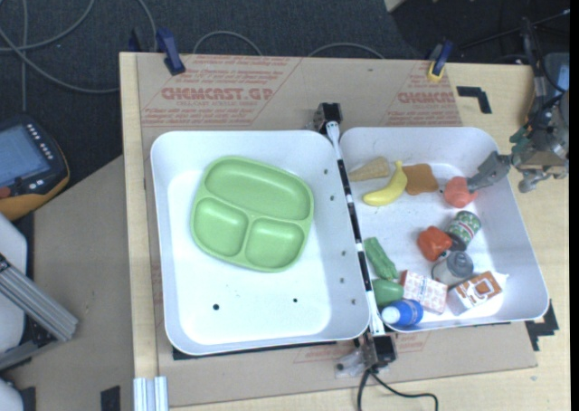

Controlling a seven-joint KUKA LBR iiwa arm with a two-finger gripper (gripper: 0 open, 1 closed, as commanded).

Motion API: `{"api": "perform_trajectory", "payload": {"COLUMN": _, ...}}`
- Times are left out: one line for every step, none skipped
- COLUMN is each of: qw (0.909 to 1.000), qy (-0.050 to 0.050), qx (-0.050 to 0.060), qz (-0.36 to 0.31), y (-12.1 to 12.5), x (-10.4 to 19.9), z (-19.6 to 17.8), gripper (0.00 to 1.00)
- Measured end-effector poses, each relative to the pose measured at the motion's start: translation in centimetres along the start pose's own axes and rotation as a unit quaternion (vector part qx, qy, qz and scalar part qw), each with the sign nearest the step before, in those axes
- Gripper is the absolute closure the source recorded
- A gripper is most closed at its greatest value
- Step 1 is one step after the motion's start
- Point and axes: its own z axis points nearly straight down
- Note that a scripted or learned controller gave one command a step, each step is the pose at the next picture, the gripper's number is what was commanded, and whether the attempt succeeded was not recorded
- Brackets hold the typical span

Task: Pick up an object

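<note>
The jaws of the gripper (pixel 496 170) are sitting at the right edge of the right bin (pixel 520 219), just beside a small red ball-like toy (pixel 457 191). I cannot tell if the jaws are open or closed, and nothing is showing between them.

The things to pick are all lying in the right bin. A yellow banana (pixel 387 188) is lying with its long side slanting, one tip pointing up to the right and the other down to the left. Next to it a tan cone-shaped piece (pixel 370 168) is pointing left, and a brown flat piece (pixel 420 178) is touching the banana's top end. A long green veggie toy (pixel 381 260) is lying near the bin's left wall, slanting from upper left to lower right. Near it are sitting a red lumpy toy (pixel 433 242), a little round can (pixel 465 226), a grey round thing (pixel 452 266), a small box (pixel 477 290) with orange on it, a speckled packet (pixel 423 290) and a blue and white bottle (pixel 403 313) lying on its side.

In the left bin (pixel 176 246) a smooth green plate (pixel 252 213) with three sections is resting, tipped a bit sideways.

Both bins are white and shiny, sitting on brown cardboard (pixel 226 92) with red letters, on a pale wood bench (pixel 127 255). Cables (pixel 54 2) are curling on the dark floor behind.
</note>
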Motion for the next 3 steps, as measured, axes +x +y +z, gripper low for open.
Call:
{"api": "perform_trajectory", "payload": {"qw": 1.0, "qy": -0.002, "qx": -0.007, "qz": 0.0, "y": -0.4, "x": 2.9, "z": 12.1, "gripper": 0.0}}
{"api": "perform_trajectory", "payload": {"qw": 1.0, "qy": -0.001, "qx": -0.005, "qz": -0.001, "y": -1.2, "x": 9.3, "z": 14.5, "gripper": 0.0}}
{"api": "perform_trajectory", "payload": {"qw": 1.0, "qy": 0.001, "qx": 0.001, "qz": 0.001, "y": -3.8, "x": 9.1, "z": 14.8, "gripper": 0.0}}
